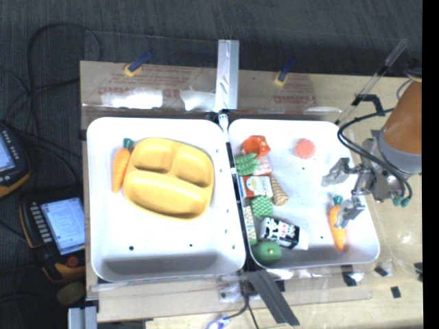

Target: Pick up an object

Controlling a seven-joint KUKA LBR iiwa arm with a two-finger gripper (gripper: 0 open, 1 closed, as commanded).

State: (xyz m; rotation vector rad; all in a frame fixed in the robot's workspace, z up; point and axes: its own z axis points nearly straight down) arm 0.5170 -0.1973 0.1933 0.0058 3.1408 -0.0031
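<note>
My gripper point(345, 191) hangs over the right edge of the right bin point(312, 184), its two grey fingers point(335, 173) spread apart and open with nothing between them. Just below it, against the bin's right wall, lies a small orange carrot point(337, 229). A pink ball point(304, 147) rests near the bin's far side, left of the gripper. Along the bin's left side lie a red tomato point(255, 144), green and red packets point(257, 184), a black-and-white box point(280, 232) and a green fruit point(269, 253).
The left bin point(103, 245) holds a large yellow divided tray point(169, 175) and a second carrot point(121, 167) beside it. Black cables point(353, 136) loop near the arm's wrist at the right. A divider point(233, 190) separates the bins.
</note>
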